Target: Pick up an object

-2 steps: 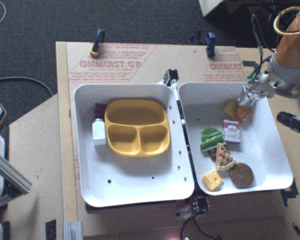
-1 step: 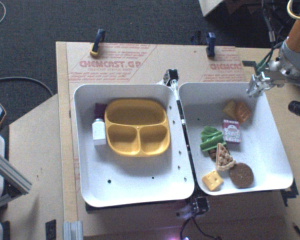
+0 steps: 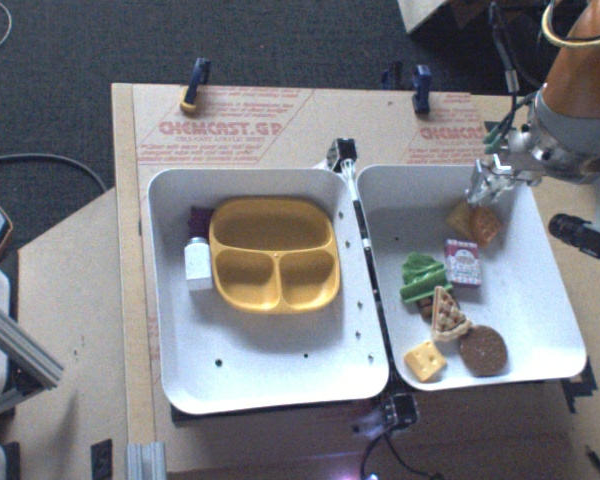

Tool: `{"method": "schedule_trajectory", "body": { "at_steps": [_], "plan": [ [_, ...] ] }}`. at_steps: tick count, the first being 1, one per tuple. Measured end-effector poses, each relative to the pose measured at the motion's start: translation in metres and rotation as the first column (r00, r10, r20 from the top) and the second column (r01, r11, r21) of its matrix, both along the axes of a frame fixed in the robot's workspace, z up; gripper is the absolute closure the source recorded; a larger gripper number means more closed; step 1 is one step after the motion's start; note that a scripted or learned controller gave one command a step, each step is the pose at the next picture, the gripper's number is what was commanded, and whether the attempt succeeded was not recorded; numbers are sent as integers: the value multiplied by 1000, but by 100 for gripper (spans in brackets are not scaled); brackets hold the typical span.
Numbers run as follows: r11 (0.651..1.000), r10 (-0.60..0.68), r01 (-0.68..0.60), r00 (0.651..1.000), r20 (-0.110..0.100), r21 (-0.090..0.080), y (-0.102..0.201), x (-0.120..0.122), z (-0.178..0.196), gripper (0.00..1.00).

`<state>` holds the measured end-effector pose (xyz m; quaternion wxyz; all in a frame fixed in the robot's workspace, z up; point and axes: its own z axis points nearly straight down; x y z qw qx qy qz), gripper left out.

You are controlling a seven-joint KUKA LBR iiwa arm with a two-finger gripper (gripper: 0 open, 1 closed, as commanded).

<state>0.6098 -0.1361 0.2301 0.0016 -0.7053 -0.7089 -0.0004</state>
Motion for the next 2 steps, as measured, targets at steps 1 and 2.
{"method": "schedule_trajectory", "body": {
  "at_steps": [1, 2],
  "plan": [
    [1000, 0, 0, 1000, -1, 0, 47, -13, 5, 100],
    [1000, -3, 3, 1000, -2, -2, 67, -22, 1, 100]
  ]
}}
